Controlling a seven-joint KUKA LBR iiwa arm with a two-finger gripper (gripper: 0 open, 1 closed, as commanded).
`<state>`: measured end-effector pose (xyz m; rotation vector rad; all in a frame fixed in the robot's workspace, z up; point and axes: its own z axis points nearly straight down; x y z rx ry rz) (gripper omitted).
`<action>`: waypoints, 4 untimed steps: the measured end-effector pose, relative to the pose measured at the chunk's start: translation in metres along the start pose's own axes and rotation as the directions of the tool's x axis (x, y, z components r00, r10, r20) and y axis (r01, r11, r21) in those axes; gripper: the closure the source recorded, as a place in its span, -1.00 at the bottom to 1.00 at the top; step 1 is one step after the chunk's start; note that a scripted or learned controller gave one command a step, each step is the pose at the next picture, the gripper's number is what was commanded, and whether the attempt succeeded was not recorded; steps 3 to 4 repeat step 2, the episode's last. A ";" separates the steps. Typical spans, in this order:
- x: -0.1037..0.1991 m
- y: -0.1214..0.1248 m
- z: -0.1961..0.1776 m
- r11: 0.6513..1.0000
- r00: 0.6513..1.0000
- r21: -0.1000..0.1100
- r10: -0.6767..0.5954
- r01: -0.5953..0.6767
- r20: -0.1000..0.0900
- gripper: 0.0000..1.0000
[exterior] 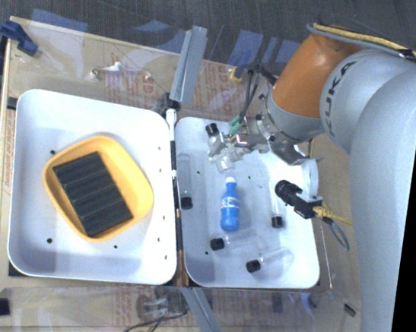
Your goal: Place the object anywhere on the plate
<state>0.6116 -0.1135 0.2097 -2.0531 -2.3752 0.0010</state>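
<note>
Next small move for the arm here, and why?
Probably ease the gripper down and toward the blue bottle. The bottle lies on the right bin floor just below the gripper, not held, while the yellow plate sits in the left bin waiting.

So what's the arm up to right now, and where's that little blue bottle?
Gripper over right bin's far end, grasping nothing. Blue bottle lying mid-bin, just below it. Yellow plate waits in left bin, dark slab on it.

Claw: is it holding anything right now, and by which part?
Nothing is held. The claw hangs above the bottle, which lies flat in the right bin, apart from it.
</note>
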 end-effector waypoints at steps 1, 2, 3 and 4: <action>0.000 0.000 0.000 1.000 1.000 0.000 0.000 0.000 0.000 -1.00; 0.095 -0.010 -0.007 0.994 0.994 0.003 0.105 -0.105 0.001 -1.00; 0.095 -0.010 -0.007 0.994 0.994 0.003 0.105 -0.105 0.001 -1.00; 0.095 -0.010 -0.007 0.994 0.994 0.003 0.105 -0.105 0.001 -1.00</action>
